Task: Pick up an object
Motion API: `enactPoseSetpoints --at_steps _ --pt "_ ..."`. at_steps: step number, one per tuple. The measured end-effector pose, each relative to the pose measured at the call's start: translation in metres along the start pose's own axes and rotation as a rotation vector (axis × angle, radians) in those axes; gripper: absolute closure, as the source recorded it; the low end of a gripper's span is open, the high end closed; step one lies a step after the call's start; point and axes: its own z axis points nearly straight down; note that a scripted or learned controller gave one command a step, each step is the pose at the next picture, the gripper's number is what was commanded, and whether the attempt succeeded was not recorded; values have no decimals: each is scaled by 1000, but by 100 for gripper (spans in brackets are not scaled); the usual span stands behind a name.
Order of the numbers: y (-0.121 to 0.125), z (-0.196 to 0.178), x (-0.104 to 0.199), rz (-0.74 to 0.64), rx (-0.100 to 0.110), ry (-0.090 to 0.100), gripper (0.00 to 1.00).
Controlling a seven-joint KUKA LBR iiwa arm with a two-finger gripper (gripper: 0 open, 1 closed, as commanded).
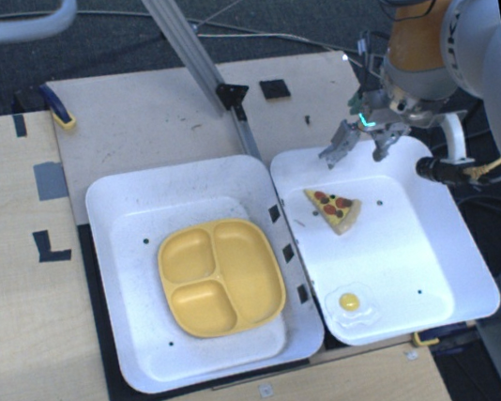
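Fried egg; pizza slice perhaps tip lower-right

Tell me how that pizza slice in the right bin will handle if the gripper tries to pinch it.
The pizza slice lies flat on the right bin floor, so the gripper would probably struggle to get under its low edges. It looks like a small toy, likely light and stiff rather than floppy. On the smooth white floor it may slide when nudged; it will not roll.
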Motion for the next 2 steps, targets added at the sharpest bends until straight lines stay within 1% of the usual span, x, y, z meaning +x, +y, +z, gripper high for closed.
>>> enactPoseSetpoints --at_steps 1,2 --pt "0 -1 0 0 -2 0 0" --pt "3 43 -1 0 2 -1 0"
